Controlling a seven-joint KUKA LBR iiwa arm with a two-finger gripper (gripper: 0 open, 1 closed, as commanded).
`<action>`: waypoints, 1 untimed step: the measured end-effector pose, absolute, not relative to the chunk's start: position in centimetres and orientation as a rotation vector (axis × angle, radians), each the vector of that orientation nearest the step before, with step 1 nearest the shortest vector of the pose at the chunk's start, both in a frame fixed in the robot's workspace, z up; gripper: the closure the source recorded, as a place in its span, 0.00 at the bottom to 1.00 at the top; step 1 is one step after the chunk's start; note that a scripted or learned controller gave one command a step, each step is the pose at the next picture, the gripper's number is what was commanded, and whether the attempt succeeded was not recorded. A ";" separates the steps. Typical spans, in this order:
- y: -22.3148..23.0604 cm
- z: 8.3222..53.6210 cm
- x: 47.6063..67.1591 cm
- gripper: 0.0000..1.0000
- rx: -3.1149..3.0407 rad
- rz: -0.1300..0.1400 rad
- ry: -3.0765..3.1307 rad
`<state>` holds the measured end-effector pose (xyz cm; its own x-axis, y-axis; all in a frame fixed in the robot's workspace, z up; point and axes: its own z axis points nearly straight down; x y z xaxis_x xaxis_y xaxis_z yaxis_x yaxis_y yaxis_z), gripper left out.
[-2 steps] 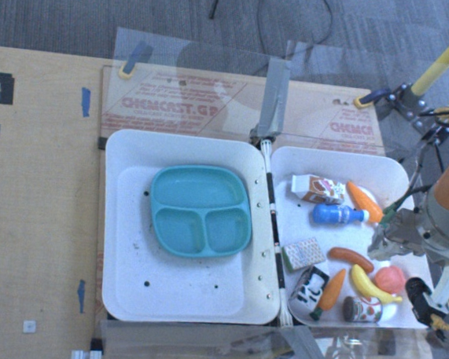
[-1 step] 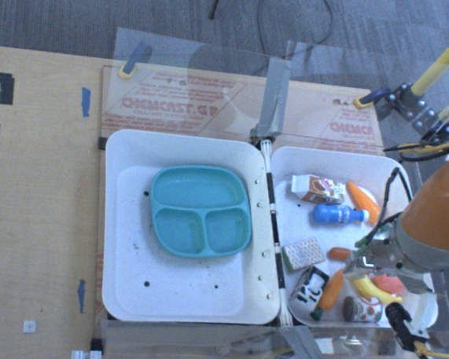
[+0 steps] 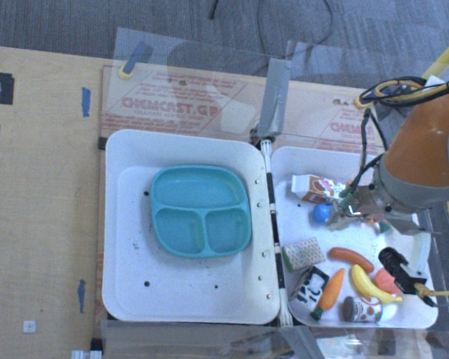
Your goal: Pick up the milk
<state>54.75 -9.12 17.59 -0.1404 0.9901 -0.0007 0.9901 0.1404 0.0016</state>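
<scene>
Currently the gripper (image 3: 353, 208) is in the approach step; finger state cannot be determined. The milk (image 3: 315, 188) lies just left of it. Next: shift left, descend, close.

Red lettering ran across the clear plastic sheet (image 3: 186, 100) lying behind the left bin (image 3: 117, 228), mirrored and faint; it seemed to read something like "CHEMCAST GP", though the view was too soft to be sure. A similar red line near the sheet's right end (image 3: 342, 124), behind the right bin, could not be read.
</scene>
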 end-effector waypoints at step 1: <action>-9.2 17.6 54.7 0.00 2.060 0.001 2.369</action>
